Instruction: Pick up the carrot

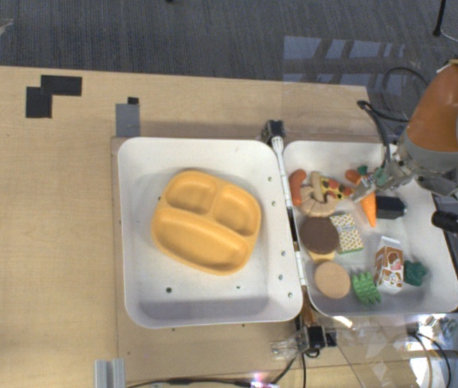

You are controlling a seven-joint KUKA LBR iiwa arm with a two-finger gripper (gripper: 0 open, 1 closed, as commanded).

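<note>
Right, the carrot [369, 209] sits in the right bin [447, 301], in its upper middle, orange tip pointing toward the bin's near side. It lies just right of the pizza slice [331, 189] and just left of a small black block [389, 207].

The gripper [379, 181] is directly over the carrot's top end, at the bin's far side. We cannot tell whether it is released or clenched (wrist body and blur hide the tips). Nothing confirms a hold on the carrot.

Handling, as we judge it: toy food, likely hard plastic, so light, stiff and a bit slick. It tapers, so a pinch near the point would probably squirt out. We would take it across the thick upper half, jaws square to its long axis. The black block is close on one side, so finger clearance there looks tight.

Other items in the same bin, relative to the carrot: a hot dog [296, 186] far left, a brown round patty [320, 234] and a cracker [346, 233] below left, a tan disc [332, 280] and green piece [365, 287] further below, and a small carton [388, 267] below right.

Labels: the carton has printed graphics, but nothing is readable. No brand text visible anywhere.

The left bin [140, 297] holds a yellow divided plate [206, 221], well apart from the carrot.
</note>
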